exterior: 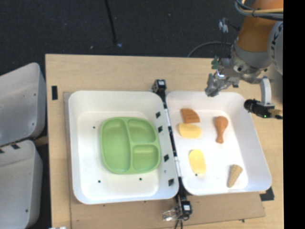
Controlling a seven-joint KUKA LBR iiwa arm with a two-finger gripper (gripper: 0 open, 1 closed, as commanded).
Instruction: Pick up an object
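The right bin (pixel 252 128) holds several toy foods: a brown bread slice (pixel 189 115), a yellow piece (pixel 189 130), a second yellow piece (pixel 197 161), a brown drumstick (pixel 220 127) and a tan cone (pixel 234 175). My gripper (pixel 215 87) hangs over the bin's far rim, up and to the right of the bread slice and apart from all the pieces. Nothing shows between its fingers.
A green divided plate (pixel 129 144) lies in the left bin (pixel 81 128). Clips (pixel 159 86) sit along the seam between the bins. A black cable trails behind the arm on the wooden bench (pixel 124 70). White chairs (pixel 19 109) stand at left.
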